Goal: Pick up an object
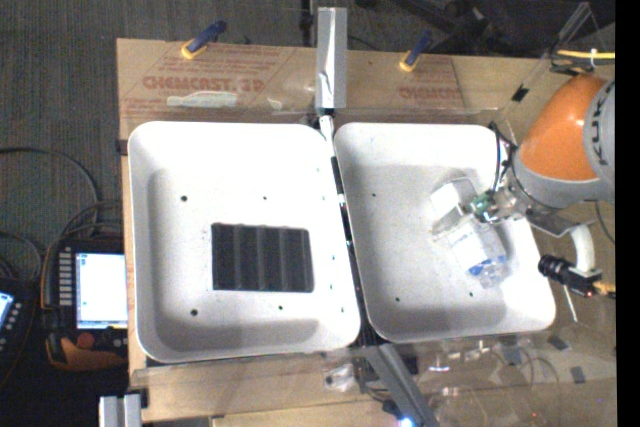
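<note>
A black ribbed rectangular object (262, 257) lies flat in the middle of the left bin (160, 165). In the right bin (400, 155), a small clear item with a blue part (488, 267) rests near the right wall. My gripper (456, 212) hangs low over the right side of that bin, just up and left of the clear item. The pale gripper blurs against the white floor, and whether it touches the clear item is unclear. The grey arm with its orange band (568, 137) reaches in from the right.
A metal post (330, 65) stands at the back, above the seam between the two bins. Blue and yellow clamps (203, 38) hold the cardboard sheet behind the bins. A handheld pendant (88, 290) lies on the floor at the left.
</note>
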You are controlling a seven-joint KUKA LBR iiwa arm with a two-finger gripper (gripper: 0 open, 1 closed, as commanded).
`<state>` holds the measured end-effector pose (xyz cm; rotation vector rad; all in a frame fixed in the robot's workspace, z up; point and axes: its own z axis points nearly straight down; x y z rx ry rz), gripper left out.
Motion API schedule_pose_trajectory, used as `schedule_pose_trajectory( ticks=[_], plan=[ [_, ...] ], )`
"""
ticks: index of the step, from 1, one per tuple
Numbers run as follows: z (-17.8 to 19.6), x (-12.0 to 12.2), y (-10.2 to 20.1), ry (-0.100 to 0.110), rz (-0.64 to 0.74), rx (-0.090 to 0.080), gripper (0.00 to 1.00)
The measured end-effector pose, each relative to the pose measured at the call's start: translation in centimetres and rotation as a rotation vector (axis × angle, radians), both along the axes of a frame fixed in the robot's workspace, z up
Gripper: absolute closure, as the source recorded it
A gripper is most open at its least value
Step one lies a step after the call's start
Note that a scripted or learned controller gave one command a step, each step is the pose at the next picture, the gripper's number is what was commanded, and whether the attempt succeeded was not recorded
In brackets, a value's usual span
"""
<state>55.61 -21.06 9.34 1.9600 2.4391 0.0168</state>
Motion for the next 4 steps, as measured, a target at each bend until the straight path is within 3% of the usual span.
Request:
schedule_pose_trajectory(
  ticks=[1,3,4],
  plan=[
    [-0.1,6.1,0.2,0.006,-0.18,0.009,0.0],
    [0.1,-3.7,-0.1,-0.007,-0.069,0.002,0.0],
    [-0.1,5.3,0.4,-0.001,-0.146,0.0,0.0]
  ],
)
